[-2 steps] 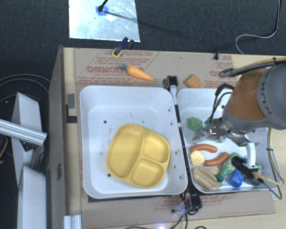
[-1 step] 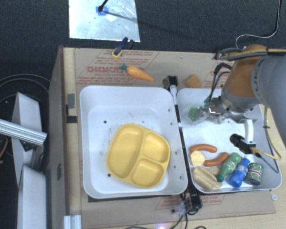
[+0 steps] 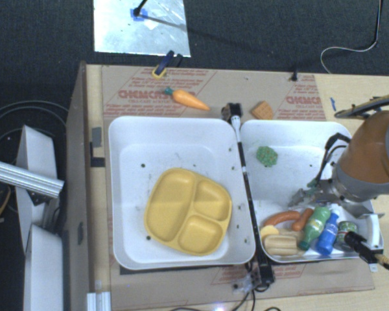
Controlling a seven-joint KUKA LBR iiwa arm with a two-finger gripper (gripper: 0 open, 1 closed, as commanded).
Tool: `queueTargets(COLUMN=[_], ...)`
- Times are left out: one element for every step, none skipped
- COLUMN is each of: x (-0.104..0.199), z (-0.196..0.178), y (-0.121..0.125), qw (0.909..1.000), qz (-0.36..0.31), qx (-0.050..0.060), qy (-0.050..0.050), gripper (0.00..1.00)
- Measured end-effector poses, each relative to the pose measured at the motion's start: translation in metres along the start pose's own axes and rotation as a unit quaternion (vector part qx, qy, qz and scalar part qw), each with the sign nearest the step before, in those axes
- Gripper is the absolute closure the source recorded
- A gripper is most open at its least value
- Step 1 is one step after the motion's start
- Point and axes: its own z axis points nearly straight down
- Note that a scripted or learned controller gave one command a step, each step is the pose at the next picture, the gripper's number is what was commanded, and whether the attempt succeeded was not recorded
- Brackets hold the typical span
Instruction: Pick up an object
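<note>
Several items crowded the right bin (image 3: 292, 141) corner; gripper (image 3: 314, 196) state unclear; green bottle (image 3: 314, 225) needed an upright, centred approach.

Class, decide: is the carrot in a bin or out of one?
Out. The carrot lies on the cardboard behind the left bin, beyond its rim.

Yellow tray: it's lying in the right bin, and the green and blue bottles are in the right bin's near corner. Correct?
Not quite. The camera view shows the yellow tray in the left bin, not the right bin. The green bottle and blue bottle are as you say.
</note>
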Motion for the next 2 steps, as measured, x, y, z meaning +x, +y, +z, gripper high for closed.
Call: queueTargets(x=[-0.05,0.059], z=[-0.067,-0.101], y=[0.094,0.145], qw=[1.0,1.0], qz=[-0.002,-0.002], qx=[-0.002,-0.001], qy=[-0.001,0.001], gripper=[0.0,0.0])
